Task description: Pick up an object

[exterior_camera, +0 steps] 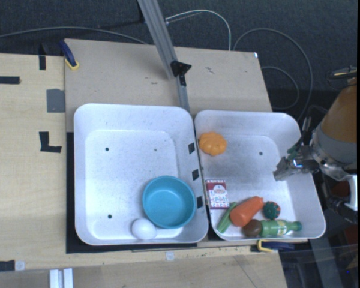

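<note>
Hovering over the right white bin (300,128), the two-finger gripper (283,171) carries nothing, finger spread unclear; I'd drop squarely over the round orange plastic fruit (212,143), well apart from clutter.

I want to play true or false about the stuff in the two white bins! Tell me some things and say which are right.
1. The blue bowl sits in the left bin. True.
2. The white ball is in the right bin. False: it lies in the left bin, right by the bowl.
3. The carrot lies near the front of the right bin. True.
4. The gripper holds the orange fruit. False: the fruit lies in the right bin near its back left corner, apart from the gripper.
5. The green bottle stands upright. False: it lies on its side.
</note>
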Tool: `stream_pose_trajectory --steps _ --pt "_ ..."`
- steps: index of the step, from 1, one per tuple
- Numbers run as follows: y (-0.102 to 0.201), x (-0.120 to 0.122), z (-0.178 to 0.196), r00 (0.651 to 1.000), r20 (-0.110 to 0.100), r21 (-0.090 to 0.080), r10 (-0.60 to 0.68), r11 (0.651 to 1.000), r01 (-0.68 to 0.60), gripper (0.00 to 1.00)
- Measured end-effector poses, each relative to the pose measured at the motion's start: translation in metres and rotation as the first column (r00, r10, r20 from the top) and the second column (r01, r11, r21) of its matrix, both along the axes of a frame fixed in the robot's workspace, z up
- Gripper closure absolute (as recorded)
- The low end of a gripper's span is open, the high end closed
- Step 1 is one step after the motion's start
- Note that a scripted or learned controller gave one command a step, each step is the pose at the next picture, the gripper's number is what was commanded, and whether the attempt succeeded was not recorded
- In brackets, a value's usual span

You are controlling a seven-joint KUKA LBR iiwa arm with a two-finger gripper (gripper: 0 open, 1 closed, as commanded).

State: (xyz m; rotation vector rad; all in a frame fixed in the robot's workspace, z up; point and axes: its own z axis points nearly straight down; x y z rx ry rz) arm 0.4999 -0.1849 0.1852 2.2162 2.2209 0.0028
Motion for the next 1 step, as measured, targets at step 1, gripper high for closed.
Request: stream_pose_trajectory --steps 1 --pt "-0.0094 -0.004 0.0533 1.0 0.0 -0.001 -0.001 1.0 0.001 1.0"
